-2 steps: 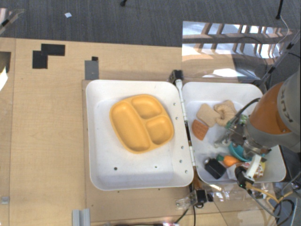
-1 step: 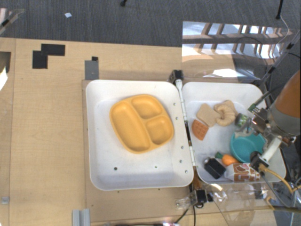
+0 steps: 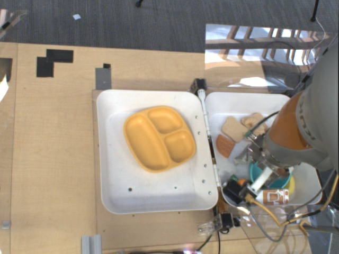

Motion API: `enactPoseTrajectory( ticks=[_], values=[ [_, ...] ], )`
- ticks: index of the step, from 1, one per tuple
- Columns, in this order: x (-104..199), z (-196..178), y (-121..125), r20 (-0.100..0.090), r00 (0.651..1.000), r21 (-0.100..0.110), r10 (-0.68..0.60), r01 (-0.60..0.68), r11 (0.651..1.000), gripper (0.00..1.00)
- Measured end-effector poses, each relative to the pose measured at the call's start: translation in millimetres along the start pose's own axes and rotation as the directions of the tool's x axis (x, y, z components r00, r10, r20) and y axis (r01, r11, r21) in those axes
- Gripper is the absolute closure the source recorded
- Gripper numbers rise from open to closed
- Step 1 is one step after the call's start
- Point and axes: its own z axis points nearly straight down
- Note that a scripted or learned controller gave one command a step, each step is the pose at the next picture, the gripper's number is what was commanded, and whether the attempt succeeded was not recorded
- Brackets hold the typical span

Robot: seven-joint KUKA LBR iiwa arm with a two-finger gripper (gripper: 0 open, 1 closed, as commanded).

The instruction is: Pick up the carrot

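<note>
My gripper [image 3: 252, 153] hangs low over the middle of the right bin [image 3: 222, 102], under the grey wrist with the orange band. An orange-brown rounded piece [image 3: 225, 146] lies just left of the gripper, near the bin's left wall, and stands apart from it. I cannot tell whether this piece is the carrot. A small orange tip [image 3: 241, 182] shows below the gripper, mostly hidden by the arm. Nothing shows between the fingers.
Two tan bread-like pieces [image 3: 233, 126] [image 3: 252, 120] lie at the back of the right bin. A teal and yellow item [image 3: 278, 181] and a small can [image 3: 273, 197] sit under the arm at the front. The left bin [image 3: 114, 194] holds a yellow divided plate [image 3: 159, 138].
</note>
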Motion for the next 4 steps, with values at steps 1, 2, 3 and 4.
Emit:
enactPoseTrajectory(
  ticks=[1, 2, 3, 4],
  values=[
    [56.2, -151.2, -51.5, -0.008, 0.998, -0.002, -0.061, 0.061, 0.998, 0.0],
    [23.4, -81.8, -26.8, 0.008, 0.987, 0.007, -0.162, 0.162, 0.987, 0.0],
    [0.1, 10.9, 1.6, -0.004, 0.999, -0.002, 0.048, -0.048, 0.999, 0.0],
    [1.2, 10.9, 0.5, -0.001, 1.0, -0.006, -0.006, 0.006, 1.0, 0.0]
  ],
)
